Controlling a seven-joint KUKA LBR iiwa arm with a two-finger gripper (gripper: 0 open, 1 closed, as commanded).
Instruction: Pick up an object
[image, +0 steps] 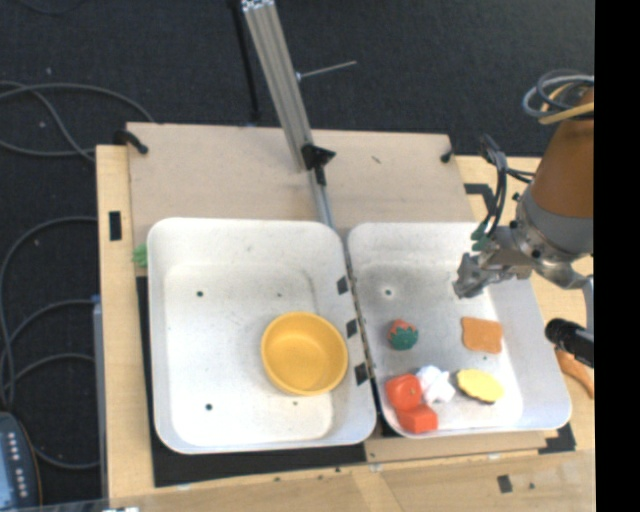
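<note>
The right bin (400, 255) holds a small green and red ball (403, 335), an orange flat piece (481, 334), a yellow oval piece (480, 385), a white lump (433, 382) and a red block (409, 401). My gripper (470, 278) hangs over the upper right part of that bin, above and to the left of the orange piece, with nothing seen between its fingers. The left bin (200, 260) holds a yellow bowl (303, 353) near its lower right corner.
A slanted metal pole (290, 100) rises from the bench behind the bins' shared edge. Black clips (352, 330) sit along the divide between the bins. Cables lie on the dark floor to the left.
</note>
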